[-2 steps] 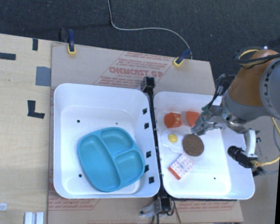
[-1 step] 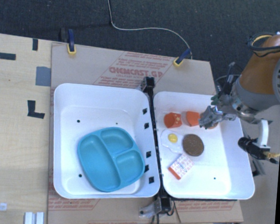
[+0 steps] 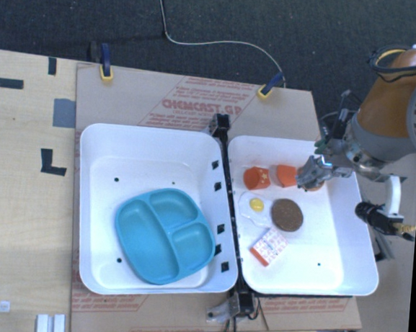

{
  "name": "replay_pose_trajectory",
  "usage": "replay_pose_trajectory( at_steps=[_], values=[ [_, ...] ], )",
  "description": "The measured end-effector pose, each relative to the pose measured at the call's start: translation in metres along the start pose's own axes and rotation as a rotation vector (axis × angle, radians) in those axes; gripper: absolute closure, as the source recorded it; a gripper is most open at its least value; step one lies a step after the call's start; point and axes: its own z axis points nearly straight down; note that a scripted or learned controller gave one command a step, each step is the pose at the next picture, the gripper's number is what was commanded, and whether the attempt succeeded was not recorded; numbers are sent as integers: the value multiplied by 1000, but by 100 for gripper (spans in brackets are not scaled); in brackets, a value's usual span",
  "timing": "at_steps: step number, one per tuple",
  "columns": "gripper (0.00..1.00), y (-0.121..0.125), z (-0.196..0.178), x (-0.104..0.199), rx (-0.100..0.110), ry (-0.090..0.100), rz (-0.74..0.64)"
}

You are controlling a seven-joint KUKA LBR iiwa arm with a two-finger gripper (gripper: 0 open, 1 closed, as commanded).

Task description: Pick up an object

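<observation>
The right bin [image 3: 343, 271] holds several small objects. A red-orange piece [image 3: 257, 177] lies near its back left, with an orange piece [image 3: 287, 176] just right of it. A fried-egg toy [image 3: 255, 205], a brown round patty [image 3: 287, 215] and a red-and-white packet [image 3: 268, 247] lie nearer the front. My gripper [image 3: 311, 176] hangs low at the back of this bin, right beside the orange piece on its right side. The dark fingers blend together, and nothing shows between them.
The left bin [image 3: 100, 152] holds a blue divided tray [image 3: 163, 234]. A black divider [image 3: 224, 192] runs between the bins. The arm's orange band [image 3: 397, 70] and grey body stand over the right bin's back right corner. A cable [image 3: 219, 43] loops behind.
</observation>
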Motion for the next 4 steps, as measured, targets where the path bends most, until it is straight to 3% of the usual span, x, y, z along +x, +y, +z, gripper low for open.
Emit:
replay_pose_trajectory(
  at_steps=[4],
  values=[
    [100,-15,12,212,3,1,-5]
  ],
)
